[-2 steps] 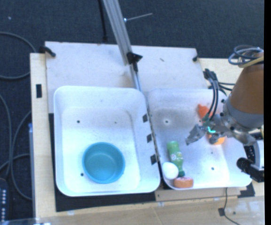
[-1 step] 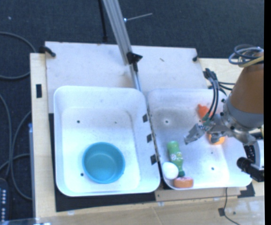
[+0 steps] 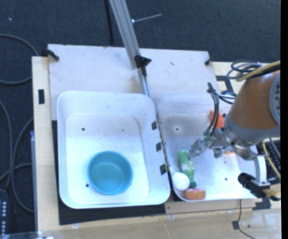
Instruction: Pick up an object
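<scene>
My gripper [image 3: 207, 150] hangs over the right bin [image 3: 184, 114], just right of a green bottle [image 3: 186, 163]. Its fingers stand open with nothing between them. The bottle lies along the bin's left side. A white ball [image 3: 180, 180] rests at the bottle's lower end. An orange piece [image 3: 196, 193] sits in the bin's front corner beside the ball. A small orange object [image 3: 212, 116] shows by the arm's wrist.
The left bin [image 3: 74, 108] holds a blue bowl [image 3: 110, 172] near its front. A metal pole [image 3: 126, 29] slants in from the top towards the divide between the bins. Cables [image 3: 243, 68] loop at the right behind the arm.
</scene>
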